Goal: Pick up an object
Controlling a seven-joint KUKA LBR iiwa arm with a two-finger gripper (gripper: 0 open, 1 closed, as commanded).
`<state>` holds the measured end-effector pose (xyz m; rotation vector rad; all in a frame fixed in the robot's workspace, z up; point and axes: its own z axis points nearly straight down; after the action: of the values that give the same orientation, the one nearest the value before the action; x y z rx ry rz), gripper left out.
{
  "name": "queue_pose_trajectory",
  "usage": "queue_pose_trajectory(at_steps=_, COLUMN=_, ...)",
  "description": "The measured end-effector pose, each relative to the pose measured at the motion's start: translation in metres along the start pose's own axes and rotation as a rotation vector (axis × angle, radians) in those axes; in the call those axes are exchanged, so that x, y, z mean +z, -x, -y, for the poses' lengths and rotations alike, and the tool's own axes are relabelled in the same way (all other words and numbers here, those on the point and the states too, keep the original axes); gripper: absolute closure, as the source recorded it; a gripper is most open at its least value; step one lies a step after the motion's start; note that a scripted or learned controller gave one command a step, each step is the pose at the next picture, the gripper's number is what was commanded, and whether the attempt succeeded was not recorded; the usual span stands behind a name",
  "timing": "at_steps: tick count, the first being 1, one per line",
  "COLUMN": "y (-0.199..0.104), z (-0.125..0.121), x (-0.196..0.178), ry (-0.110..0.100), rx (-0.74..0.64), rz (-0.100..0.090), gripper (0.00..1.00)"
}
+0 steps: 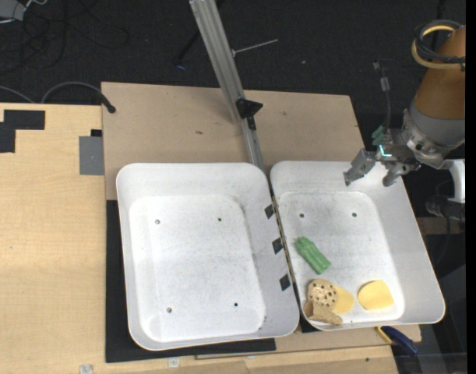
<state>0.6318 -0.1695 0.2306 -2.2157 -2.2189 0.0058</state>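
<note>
- We see a bench (51, 232) of pale wood, with a brown board (175, 123) at its far part.
- Two white bins lie on it side by side: the left bin (136, 185) and the right bin (424, 287), their edges touching.
- A metal rail (222, 61) slants across the board toward the bins.

White bins: I count two (195, 179) (401, 209)
Green pieces: I see one (312, 255)
Yellow pieces: one (375, 295)
Tan speckled pieces: one (324, 298)
</note>
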Motion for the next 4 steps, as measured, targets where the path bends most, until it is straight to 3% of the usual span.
queue_pose_trajectory(at_steps=1, y=0.000, z=-0.001, x=-0.003, ry=0.004, rx=-0.003, rz=0.001, gripper=0.00)
queue_pose_trajectory(at_steps=3, y=0.003, z=-0.012, x=0.114, ry=0.000, rx=-0.002, rz=0.000, gripper=0.00)
queue_pose_trajectory(at_steps=4, y=0.002, z=-0.012, x=0.141, ry=0.001, rx=-0.003, rz=0.001, gripper=0.00)
